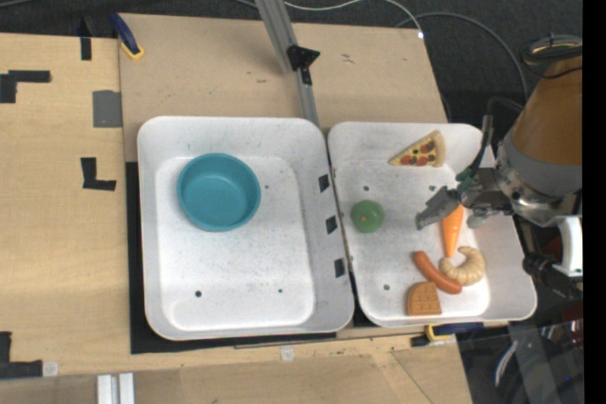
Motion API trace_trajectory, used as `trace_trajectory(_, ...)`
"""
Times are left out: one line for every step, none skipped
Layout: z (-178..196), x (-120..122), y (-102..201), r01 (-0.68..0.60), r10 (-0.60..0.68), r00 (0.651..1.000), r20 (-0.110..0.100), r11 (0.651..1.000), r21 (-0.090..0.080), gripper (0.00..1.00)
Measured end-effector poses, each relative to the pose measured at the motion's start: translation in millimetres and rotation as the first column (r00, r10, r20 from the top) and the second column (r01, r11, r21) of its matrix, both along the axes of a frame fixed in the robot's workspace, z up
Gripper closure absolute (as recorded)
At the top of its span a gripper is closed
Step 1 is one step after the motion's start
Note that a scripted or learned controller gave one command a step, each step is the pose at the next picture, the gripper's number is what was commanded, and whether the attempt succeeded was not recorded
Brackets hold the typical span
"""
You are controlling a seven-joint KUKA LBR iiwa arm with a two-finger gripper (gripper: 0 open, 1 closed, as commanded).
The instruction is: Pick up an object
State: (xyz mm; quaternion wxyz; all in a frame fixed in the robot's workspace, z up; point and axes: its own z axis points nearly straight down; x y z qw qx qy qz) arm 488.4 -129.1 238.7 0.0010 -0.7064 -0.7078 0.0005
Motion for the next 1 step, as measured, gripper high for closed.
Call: trace_trajectory(0.0,0.0,-0.1,0.000,0.000,1.000,0.000,1.000,0.000,0.00)
